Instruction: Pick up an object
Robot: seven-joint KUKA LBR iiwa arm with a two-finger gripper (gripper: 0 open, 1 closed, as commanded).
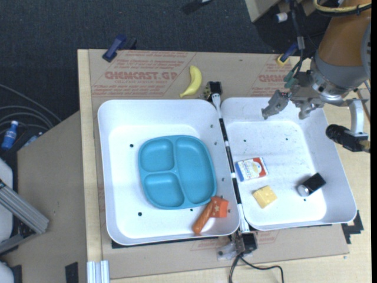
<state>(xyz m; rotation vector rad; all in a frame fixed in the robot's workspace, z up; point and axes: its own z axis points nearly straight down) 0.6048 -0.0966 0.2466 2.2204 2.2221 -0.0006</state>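
So the arm comes in from the right, grey with the orange band up top, and its gripper (289, 107) hangs over the back edge of the right bin (283, 135). The two fingers (274, 106) are spread apart with clear white bin showing between them, so it's open and has hold of nothing

The stuff it could go for is all toward the front of that right bin: a small red and white carton (251, 169) close to the divider between the bins, a yellow cheese-looking wedge (264, 196) just in front of it, and a little black and silver thing (310, 184) off toward the right wall. I can't tell what that last one is, it's too small. All three lie well apart from the gripper, nothing touching it

Left bin (118, 128) has a blue divided plate (176, 171) sitting in the middle, three compartments, and an orange carrot-shaped toy (210, 214) lying at a slant just beside the plate's front right corner, down near the bin's front rim

Outside the bins there's a yellow banana (192, 81) lying on the board (141, 72) behind the left bin, and a blue clip (115, 48) at the board's back left corner
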